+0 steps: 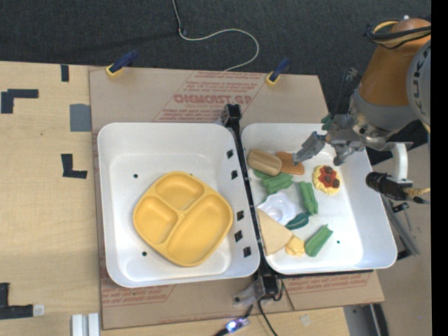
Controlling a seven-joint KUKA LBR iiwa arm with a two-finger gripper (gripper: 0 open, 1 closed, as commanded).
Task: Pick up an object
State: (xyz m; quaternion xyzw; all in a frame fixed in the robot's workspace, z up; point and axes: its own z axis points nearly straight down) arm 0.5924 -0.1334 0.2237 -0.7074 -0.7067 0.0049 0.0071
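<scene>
My gripper (323, 152) hangs over the back of the right bin (364, 208), its fingers spread apart with nothing between them. Just below it lies a small pizza-like disc with red topping (327, 178). To its left lie a tan bread roll (264, 162) and an orange piece (289, 164). Further forward are green pieces (277, 183), (307, 197), (318, 240), a dark green one (297, 221), a white crumpled piece (277, 205) and a yellow cheese wedge (274, 234).
The left bin (119, 152) holds a yellow divided plate (183, 218). A black divider (241, 180) runs between the bins. The orange-banded arm (392, 68) comes in from the upper right. A white cable (217, 37) lies on the dark floor behind.
</scene>
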